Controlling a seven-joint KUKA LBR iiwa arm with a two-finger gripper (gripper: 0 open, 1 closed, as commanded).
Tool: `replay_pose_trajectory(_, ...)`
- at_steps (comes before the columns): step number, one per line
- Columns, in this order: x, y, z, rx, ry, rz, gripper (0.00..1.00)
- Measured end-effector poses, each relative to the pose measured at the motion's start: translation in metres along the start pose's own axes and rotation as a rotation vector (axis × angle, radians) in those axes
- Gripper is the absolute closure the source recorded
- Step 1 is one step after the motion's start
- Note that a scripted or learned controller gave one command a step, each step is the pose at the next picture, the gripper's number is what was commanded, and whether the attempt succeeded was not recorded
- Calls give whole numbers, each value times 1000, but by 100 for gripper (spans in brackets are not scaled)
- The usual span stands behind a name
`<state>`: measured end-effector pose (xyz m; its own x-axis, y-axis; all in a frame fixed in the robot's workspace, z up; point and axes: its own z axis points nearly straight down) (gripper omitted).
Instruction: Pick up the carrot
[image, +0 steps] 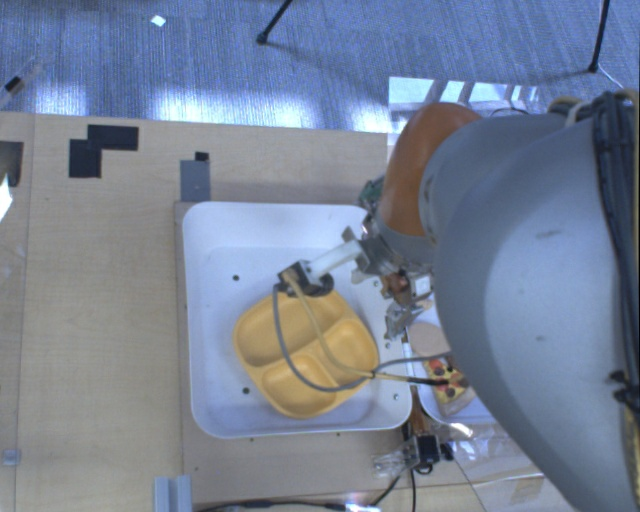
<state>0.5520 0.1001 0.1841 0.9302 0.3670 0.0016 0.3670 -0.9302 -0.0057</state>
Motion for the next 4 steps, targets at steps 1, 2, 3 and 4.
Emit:
replay_pose_trajectory(1,-50,-41,77,-1,-7,-163,0)
replay_pose_trajectory(2,-11,-70,19,-2,3,-153,0)
replay_pose_trajectory(3,36,-118,52,-2,0,40,0)
replay_pose_trajectory(4,44,-35,62,-3,-5,42,0)
